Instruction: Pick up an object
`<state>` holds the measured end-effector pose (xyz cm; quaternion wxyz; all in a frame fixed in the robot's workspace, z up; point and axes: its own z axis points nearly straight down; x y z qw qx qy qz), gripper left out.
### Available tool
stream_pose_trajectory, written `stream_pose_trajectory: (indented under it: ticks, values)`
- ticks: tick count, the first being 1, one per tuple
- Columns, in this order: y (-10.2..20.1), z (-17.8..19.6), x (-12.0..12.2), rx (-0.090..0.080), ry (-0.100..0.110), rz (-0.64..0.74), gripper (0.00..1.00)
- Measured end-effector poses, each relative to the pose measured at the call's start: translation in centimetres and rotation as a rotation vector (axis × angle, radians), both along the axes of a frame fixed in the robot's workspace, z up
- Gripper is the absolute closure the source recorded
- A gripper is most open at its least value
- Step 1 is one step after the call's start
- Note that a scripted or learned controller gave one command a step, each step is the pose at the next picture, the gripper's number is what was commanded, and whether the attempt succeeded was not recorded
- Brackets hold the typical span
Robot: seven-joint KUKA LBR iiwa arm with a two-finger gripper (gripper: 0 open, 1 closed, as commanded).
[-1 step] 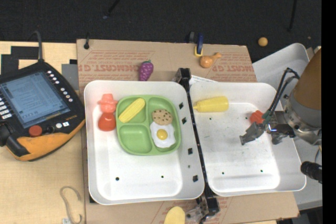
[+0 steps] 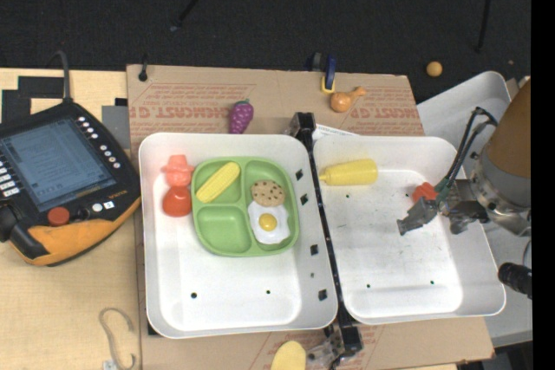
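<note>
My gripper (image 2: 422, 209) hangs over the right side of the right bin (image 2: 390, 308), reaching in from the right. A small red object (image 2: 423, 192) sits right at the gripper's tip; whether it is gripped or only beside it does not show. A yellow bottle-shaped toy (image 2: 349, 172) lies at the far left of the same bin, well apart from the gripper. In the left bin (image 2: 225, 308), a green divided plate (image 2: 227, 231) carries a corn cob (image 2: 216, 180), a cookie (image 2: 268, 192) and a fried egg (image 2: 270, 223). A red and pink toy (image 2: 177, 185) stands to the plate's left.
On the cardboard behind the bins lie purple grapes (image 2: 240, 115) and an orange pear-shaped toy (image 2: 345, 99). A teach pendant (image 2: 61, 178) rests on the bench at the left. A yellow toy (image 2: 289, 355) lies at the front edge, and a metal hook (image 2: 117, 334) at the front left.
</note>
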<state>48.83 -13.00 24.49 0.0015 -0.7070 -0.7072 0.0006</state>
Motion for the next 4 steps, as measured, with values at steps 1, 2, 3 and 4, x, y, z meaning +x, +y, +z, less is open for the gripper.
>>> stream_pose_trajectory:
  ticks: [1, 2, 3, 4]
  values:
    - [0.4, -5.7, 0.9, 0.001, 0.004, 0.002, 0.0]
    - [0.4, -10.2, 0.3, 0.001, 0.005, 0.001, 0.0]
    - [0.7, -15.6, 0.2, 0.001, 0.004, 0.002, 0.0]
    - [0.4, -14.3, 0.2, 0.001, 0.003, -0.008, 1.0]
